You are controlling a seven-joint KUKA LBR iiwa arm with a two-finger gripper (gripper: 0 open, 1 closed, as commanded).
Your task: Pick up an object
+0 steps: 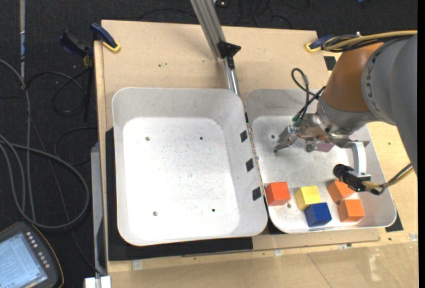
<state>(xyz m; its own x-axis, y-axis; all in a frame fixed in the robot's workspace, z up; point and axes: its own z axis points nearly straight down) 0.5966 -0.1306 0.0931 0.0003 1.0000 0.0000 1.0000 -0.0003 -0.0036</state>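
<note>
Blocks, an orange block (277,192), yellow block (308,196) and blue block (318,214), lie below our claw (287,141), whose spread we cannot tell, likely hovering to choose one.

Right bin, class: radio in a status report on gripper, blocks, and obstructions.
Gripper low over right bin, nothing seen held. Blocks untouched along near edge: orange block, yellow block, blue block. Path unobstructed.

Purple object (325,146) mostly hidden beneath the arm (372,81).
</note>
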